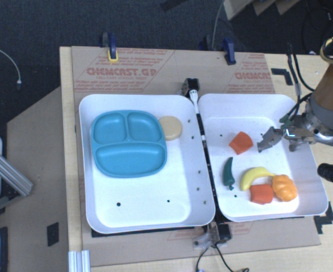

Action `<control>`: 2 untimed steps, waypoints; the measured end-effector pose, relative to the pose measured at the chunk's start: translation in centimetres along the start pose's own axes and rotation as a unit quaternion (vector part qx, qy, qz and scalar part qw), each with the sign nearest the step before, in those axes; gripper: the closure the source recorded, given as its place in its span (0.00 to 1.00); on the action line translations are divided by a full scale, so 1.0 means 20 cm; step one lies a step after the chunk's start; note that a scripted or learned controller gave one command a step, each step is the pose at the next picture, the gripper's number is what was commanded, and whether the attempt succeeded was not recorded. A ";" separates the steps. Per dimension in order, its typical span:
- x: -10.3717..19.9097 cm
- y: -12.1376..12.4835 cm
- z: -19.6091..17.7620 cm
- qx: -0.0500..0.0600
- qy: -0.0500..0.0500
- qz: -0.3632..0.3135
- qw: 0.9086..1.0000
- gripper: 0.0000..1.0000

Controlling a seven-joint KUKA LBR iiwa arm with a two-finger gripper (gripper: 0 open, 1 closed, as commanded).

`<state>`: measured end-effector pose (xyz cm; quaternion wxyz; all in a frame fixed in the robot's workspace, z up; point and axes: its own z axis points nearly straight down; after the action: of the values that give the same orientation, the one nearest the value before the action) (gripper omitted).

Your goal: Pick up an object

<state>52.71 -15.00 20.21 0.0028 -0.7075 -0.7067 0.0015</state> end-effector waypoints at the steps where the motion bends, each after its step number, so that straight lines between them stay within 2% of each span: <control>1: 0.03 -0.01 0.31 0.000 0.000 -0.001 1.000 0.00; 2: 0.04 -0.01 0.58 0.000 0.000 0.000 1.000 0.00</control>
<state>52.36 -14.22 8.66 0.0032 -0.7073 -0.7069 0.0015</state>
